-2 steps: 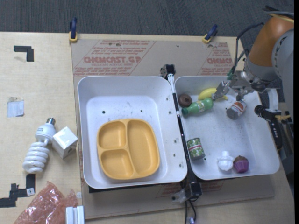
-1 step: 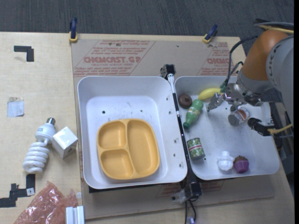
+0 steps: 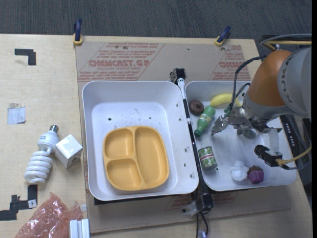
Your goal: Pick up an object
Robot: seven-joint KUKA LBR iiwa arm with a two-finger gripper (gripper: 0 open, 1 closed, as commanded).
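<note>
Tool (image 3: 221,124) sits low over the right bin (image 3: 277,182), fingers spread, nothing between them. Green bottle (image 3: 204,119) lies just left of the tool tips, apart from them. Banana (image 3: 224,99) just behind the tool; brown round piece (image 3: 196,106) beyond the bottle. Small can (image 3: 207,158) in front. White item (image 3: 239,171) and purple item (image 3: 255,174) lie near the front wall.

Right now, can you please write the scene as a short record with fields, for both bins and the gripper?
left bin: holds a yellow divided plate
right bin: holds a banana, green bottle, brown donut, small can, white object, purple object
gripper: over the right bin, beside the green bottle, nothing seen between its fingers
outside the bins: spiral light bulb, white cube
</note>
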